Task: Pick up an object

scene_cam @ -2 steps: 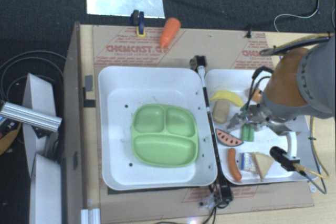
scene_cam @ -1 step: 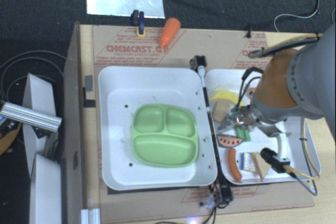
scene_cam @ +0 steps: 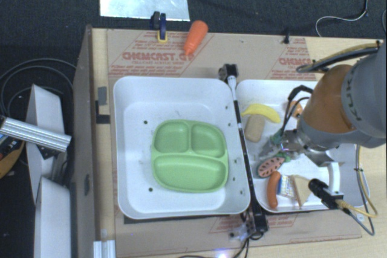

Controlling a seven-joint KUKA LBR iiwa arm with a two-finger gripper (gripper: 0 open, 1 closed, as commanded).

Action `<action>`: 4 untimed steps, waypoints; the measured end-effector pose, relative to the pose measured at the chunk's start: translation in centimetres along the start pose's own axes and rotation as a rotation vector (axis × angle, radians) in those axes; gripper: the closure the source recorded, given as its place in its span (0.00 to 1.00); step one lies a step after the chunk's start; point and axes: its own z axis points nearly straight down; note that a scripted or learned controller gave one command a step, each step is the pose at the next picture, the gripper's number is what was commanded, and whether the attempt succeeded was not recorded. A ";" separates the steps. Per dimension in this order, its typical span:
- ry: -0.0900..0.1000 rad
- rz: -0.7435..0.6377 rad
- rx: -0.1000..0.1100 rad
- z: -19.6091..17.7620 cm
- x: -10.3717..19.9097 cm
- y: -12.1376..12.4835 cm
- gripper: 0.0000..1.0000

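Note:
The right bin (scene_cam: 266, 89) holds a yellow banana (scene_cam: 261, 111), a beige cylinder (scene_cam: 254, 127), a reddish seeded slice (scene_cam: 269, 166), an orange-red sausage (scene_cam: 273, 188) and a pale wedge (scene_cam: 298, 189). My gripper (scene_cam: 280, 147) hangs low over the middle of this bin, just above the seeded slice and right of the beige cylinder. Nothing visibly sits in its grasp. The grey arm with its orange band (scene_cam: 326, 107) covers the bin's right part.
The left bin (scene_cam: 136, 99) carries a green divided plate (scene_cam: 190, 155). An orange carrot (scene_cam: 195, 37) and a blue-yellow clamp (scene_cam: 159, 26) lie on the cardboard behind the bins. A black clamp (scene_cam: 229, 73) sits on the rim between the bins.

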 end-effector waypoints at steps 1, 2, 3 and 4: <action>0.000 0.000 0.000 0.0 -0.1 -0.5 0.00; 0.001 0.000 0.000 0.0 0.9 -3.6 0.00; -0.003 -0.004 -0.009 -3.2 -0.8 3.9 0.00; -0.001 -0.001 -0.002 0.0 -1.3 3.5 0.00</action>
